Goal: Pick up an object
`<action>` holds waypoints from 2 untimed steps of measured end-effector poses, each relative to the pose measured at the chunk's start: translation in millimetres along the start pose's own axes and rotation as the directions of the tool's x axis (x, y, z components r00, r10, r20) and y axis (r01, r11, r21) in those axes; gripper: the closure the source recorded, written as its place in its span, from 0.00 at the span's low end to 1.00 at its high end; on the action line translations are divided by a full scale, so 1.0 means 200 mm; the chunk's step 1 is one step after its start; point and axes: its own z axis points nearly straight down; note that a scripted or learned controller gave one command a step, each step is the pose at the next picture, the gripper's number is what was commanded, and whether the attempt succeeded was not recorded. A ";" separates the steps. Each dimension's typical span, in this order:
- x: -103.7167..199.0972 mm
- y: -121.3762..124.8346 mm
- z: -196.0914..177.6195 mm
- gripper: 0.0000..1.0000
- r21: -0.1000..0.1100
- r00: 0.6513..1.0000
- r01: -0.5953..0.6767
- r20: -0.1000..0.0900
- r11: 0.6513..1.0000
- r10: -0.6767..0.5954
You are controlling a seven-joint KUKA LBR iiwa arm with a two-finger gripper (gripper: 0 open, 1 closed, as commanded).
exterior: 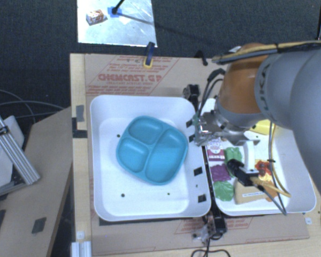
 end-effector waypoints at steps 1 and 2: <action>-0.23 -0.16 0.00 1.00 0.007 1.000 -0.018 0.004 1.000 0.018; 0.37 0.09 -0.03 1.00 -0.001 1.000 0.001 -0.003 1.000 -0.001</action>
